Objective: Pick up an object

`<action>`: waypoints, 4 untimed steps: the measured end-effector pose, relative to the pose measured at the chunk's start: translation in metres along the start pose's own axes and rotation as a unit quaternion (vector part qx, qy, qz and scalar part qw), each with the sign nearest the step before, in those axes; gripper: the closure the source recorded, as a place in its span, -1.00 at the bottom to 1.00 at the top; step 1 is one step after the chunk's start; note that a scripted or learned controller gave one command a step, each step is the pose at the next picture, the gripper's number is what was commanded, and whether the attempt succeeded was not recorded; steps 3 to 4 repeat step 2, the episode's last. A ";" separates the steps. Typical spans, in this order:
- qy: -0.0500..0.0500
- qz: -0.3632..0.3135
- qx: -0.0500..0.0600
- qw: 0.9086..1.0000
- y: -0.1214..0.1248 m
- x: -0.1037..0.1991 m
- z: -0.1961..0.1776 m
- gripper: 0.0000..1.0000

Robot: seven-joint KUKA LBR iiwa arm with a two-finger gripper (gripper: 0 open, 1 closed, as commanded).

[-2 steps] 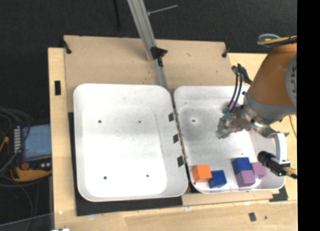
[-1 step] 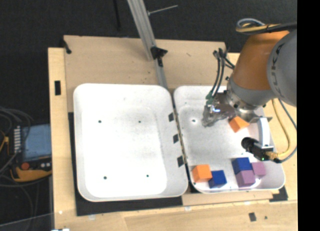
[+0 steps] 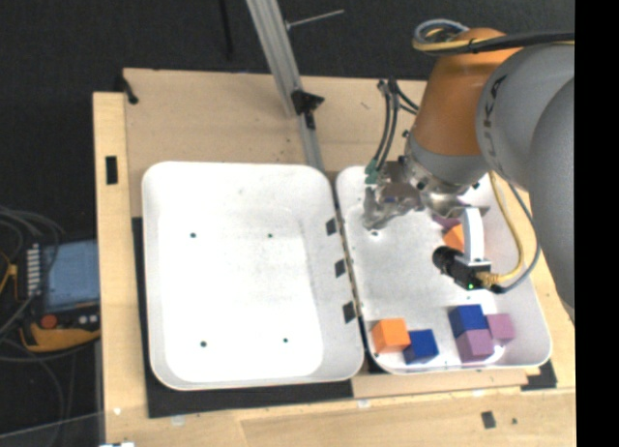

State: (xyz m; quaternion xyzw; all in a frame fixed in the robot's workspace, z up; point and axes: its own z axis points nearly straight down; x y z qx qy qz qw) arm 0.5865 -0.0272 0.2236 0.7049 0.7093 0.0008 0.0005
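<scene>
End effector (image 3: pixel 379 211) is seen over the right bin (image 3: pixel 406 261); its state cannot be told. Orange block (image 3: pixel 391 335) is judged light, rigid, best taken across flat sides.

The arm's gripper (image 3: pixel 379 211) hangs over the right bin (image 3: pixel 406 252) near its upper left corner. An orange block (image 3: pixel 391 334), blue blocks (image 3: pixel 422 345) and purple blocks (image 3: pixel 476 342) lie along the bin's lower edge.

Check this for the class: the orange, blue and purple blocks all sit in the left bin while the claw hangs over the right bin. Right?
Not quite. In the camera view the orange block, blue blocks and purple blocks lie in the right bin, where the claw hangs.
</scene>
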 end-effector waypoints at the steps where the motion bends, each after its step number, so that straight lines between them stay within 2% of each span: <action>1: 0.000 0.000 0.000 1.000 0.030 0.039 0.005 1.00; 2: 0.001 -0.001 -0.001 1.000 0.054 0.087 -0.012 1.00; 4: 0.001 -0.001 -0.001 1.000 0.054 0.087 -0.012 1.00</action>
